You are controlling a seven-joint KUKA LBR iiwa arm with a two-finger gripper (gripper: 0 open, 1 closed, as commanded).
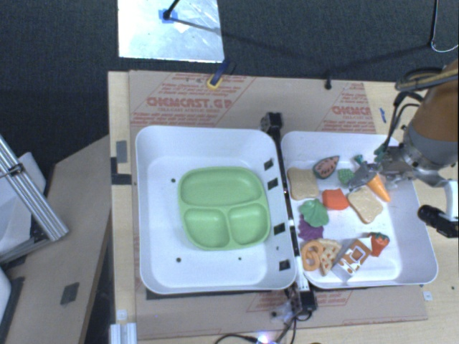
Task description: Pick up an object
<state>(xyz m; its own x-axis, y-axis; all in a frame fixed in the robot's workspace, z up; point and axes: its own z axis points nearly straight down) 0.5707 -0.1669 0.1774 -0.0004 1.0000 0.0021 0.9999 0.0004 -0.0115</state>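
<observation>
The arm's jaws (368, 172) are hanging over the right bin (416, 264) just beside the orange carrot (379, 188), but I cannot tell how wide they are standing.

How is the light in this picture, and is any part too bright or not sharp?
In the camera view the light is even and soft; the shiny sheet at the top glares, washing out its surface; the white bins are bright but keep their edges; the green tray is clear; the gripper and small food toys look slightly soft.
</observation>
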